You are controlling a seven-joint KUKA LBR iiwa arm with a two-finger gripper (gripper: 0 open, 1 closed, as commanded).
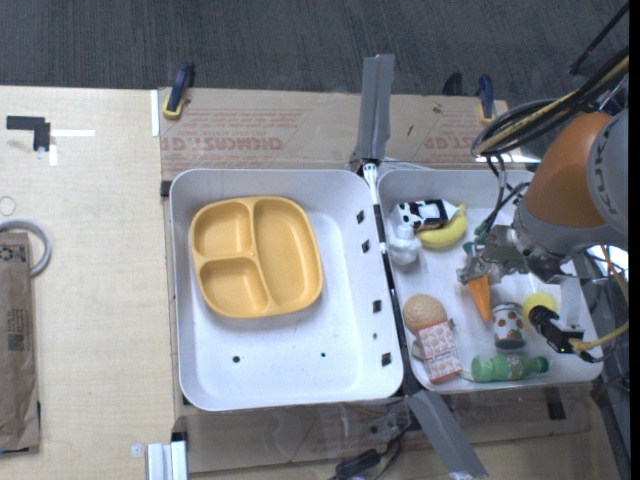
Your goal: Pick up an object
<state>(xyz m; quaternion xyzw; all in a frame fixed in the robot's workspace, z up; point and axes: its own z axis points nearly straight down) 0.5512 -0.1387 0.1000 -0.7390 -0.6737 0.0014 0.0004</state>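
Jaws: masked by the wrist from this high, slanted angle, so I cannot tell whether they are spread or pressed together. The gripper (479,266) stands over the middle of the right bin (432,181). The grey arm (572,190), with its orange band, enters from the right of the camera view.

Candidate objects, right bin. An orange carrot (481,298) lies just beside the gripper on its near side, thick end toward the gripper and tip toward the front wall. I cannot tell whether it is gripped. At the far-left corner I see a black-and-white toy (421,213) with a banana (448,229) touching its right side, and a small white figure (403,249) just in front of them against the left wall. Toward the front lie a round tan bun (424,312) and, touching it, a red-and-white carton (438,352). A patterned cup (508,326) stands upright to the right of the carrot. A green bottle (509,367) lies on its side along the front wall, just beside the carton.

Left bin (300,373). A yellow divided plate (257,256) with three compartments sits flat in the far-left part.

Surroundings. Both bins rest on printed cardboard (240,133) held by two blue clamps (180,90) at the far edge. A brown paper bag (16,338) lies well apart at the left of the bench.
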